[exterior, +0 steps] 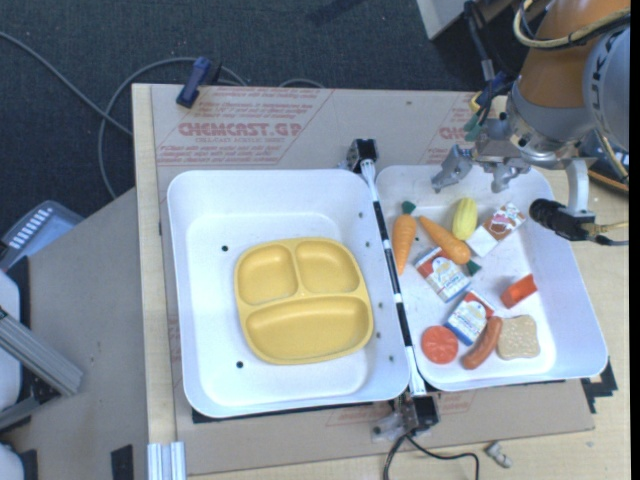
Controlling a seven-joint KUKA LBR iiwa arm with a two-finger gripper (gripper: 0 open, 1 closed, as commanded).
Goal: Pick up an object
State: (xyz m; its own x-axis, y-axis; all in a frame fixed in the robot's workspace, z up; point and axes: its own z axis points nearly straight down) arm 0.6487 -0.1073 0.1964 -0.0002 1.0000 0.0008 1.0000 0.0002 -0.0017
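Camera view: hand spread above the right bin

Camera view shows the hand (477, 171) hanging over the far edge of the right bin (585, 313), fingers spread wide with nothing between them. Just below lie a corn cob (464, 217), two carrots (403, 241), cartons, a tomato (439, 344), sausage (481, 343) and bread (518, 337). A yellow tray (302, 299) sits in the left bin (200, 268).
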